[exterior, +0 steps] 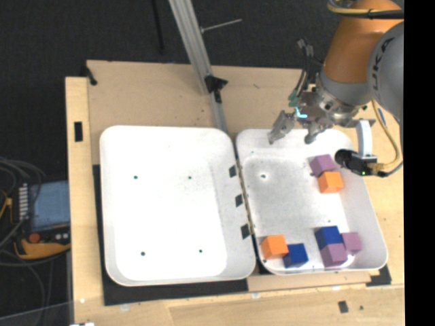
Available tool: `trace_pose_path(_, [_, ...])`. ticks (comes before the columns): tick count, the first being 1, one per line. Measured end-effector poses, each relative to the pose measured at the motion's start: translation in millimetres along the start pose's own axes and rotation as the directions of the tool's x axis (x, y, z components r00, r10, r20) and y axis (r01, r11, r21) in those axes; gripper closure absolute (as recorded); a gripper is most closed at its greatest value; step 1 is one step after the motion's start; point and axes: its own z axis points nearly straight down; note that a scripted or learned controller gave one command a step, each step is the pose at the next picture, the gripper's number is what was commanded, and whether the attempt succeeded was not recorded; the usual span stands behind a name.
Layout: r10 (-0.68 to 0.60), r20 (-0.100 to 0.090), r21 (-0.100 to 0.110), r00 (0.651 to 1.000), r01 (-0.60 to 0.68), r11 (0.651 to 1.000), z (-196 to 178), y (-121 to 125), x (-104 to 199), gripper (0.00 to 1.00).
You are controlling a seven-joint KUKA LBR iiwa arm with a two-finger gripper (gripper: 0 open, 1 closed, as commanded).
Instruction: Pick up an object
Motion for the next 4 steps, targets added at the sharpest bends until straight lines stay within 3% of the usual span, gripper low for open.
trace_pose_path(1, [-0.001,0.001,-0.005,1.0,0.001,1.0,-3,1,0,0.0])
trace_pose_path(4, [0.006,0.003,-0.004,1.0,-0.006,1.0,149,0,2,0.0])
